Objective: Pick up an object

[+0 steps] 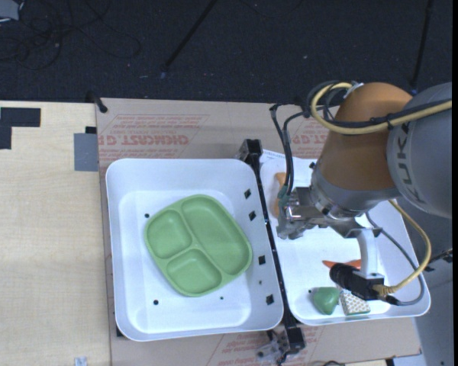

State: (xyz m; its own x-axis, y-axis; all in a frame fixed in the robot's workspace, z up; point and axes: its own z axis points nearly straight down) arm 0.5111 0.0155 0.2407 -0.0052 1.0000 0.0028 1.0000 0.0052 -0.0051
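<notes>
Claw (pixel 292 218) low in right bin (pixel 301 269), near its left wall. Open or closed: cannot tell, wrist blocks it. Nearest pick looks like orange item (pixel 279 186), just beside claw on far-left side, against wall, long axis roughly along wall. Partly hidden by cable, shape unclear. 3 more things toward near edge, farther from claw: green lump (pixel 325 301), checked piece (pixel 355 305), red strip (pixel 340 264), partly covered. Left bin (pixel 122 204) holds green plate (pixel 197 244), 3 sections.
</notes>
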